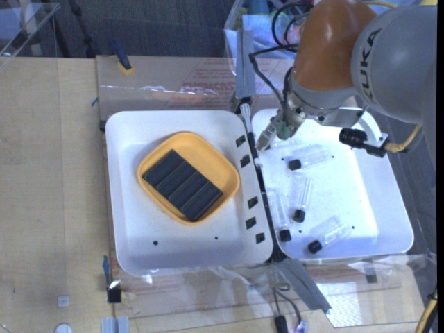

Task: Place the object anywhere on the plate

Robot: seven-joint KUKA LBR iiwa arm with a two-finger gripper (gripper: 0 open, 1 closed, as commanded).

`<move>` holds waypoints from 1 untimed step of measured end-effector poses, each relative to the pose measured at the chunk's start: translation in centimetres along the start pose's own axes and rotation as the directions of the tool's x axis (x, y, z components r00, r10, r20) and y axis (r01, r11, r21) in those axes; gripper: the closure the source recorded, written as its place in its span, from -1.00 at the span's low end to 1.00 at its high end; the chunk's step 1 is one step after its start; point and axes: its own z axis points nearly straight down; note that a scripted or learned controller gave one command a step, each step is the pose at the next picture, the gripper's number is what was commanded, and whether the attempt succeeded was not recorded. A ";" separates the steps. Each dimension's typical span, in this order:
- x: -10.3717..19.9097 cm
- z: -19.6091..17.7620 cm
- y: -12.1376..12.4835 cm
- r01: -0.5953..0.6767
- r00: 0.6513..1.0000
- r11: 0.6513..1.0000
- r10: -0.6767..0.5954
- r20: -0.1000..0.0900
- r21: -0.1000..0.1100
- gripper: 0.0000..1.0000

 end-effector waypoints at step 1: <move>-1.2 1.1 1.1 0.082 0.997 0.997 -0.082 0.003 0.002 1.00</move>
